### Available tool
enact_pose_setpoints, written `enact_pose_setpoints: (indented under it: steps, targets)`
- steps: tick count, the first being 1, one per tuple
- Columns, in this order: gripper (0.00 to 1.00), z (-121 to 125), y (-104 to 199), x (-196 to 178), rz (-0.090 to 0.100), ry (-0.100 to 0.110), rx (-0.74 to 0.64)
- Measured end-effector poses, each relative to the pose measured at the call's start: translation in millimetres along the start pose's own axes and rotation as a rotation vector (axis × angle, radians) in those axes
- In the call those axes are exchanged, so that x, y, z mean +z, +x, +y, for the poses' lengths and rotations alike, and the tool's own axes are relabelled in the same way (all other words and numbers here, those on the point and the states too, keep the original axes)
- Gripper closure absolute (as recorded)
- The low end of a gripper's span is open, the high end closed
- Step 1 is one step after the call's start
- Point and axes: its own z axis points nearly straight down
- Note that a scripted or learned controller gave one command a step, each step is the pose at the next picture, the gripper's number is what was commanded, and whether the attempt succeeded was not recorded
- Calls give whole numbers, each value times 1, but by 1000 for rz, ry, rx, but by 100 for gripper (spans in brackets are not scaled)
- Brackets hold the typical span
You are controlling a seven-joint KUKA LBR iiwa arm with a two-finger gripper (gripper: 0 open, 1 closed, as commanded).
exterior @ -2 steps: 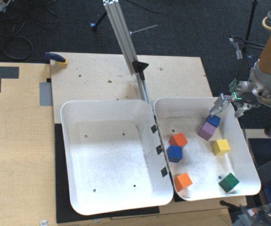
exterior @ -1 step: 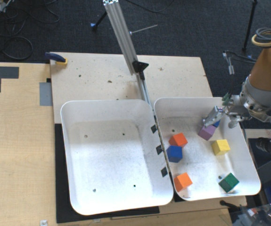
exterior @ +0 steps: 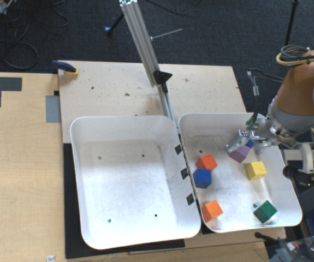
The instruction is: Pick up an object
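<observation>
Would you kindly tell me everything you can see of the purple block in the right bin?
The purple block is a small, matte lilac cube, seemingly painted wood or foam. It sits tilted in the upper middle of the right bin, directly beneath the hand, whose metal parts overlap its top edge. Whether the hand grips it or merely touches it cannot be told. A small blue piece shows just above it. It stands apart from the yellow block and the orange block.

No legible text, labels or numbers anywhere.

Purple block (exterior: 240, 154) — right bin, tilted
</observation>
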Motion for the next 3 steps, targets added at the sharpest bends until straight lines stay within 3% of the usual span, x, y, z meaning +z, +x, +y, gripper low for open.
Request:
enact_pose_setpoints:
  steps: [1, 2, 3]
  targets:
    - [0, -9, -6, 54, 0, 1, 0]
    - [100, -8, -8, 40, -1, -4, 5]
    - [100, -14, -14, -5, -2, -10, 5]
